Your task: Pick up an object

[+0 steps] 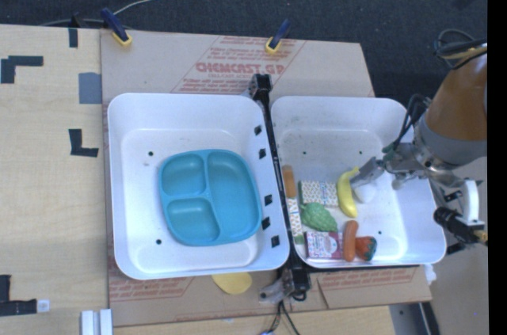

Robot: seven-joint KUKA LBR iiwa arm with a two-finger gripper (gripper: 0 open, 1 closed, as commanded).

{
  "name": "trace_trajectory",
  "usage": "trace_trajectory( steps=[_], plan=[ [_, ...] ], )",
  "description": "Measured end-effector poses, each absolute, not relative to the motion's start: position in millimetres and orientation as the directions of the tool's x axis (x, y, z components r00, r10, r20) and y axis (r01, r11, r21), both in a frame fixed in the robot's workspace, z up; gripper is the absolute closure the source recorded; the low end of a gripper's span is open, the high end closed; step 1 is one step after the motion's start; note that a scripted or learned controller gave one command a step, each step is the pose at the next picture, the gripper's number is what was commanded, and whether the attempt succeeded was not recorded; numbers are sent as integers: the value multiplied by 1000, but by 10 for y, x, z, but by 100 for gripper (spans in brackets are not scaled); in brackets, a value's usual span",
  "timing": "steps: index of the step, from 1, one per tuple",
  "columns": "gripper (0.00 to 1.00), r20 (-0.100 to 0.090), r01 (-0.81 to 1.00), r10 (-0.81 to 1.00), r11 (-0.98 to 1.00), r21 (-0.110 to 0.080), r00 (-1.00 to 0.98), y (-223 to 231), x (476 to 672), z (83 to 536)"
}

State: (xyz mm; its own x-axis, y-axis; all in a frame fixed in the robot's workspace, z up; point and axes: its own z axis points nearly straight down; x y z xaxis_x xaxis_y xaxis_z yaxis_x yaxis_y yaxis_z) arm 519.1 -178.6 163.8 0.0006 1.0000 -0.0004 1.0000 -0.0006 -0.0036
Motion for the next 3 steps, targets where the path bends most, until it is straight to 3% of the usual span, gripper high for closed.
trace_trajectory(
  steps=[1,2,3],
  plan=[
    [0,-2,1000,1000,-1,7,1,-1189,5098,884],
    [100,-11,1000,1000,-5,17,6,-1234,5118,1010],
    [100,1,1000,1000,3,-1,-3,-518,4839,1843]
  ],
)
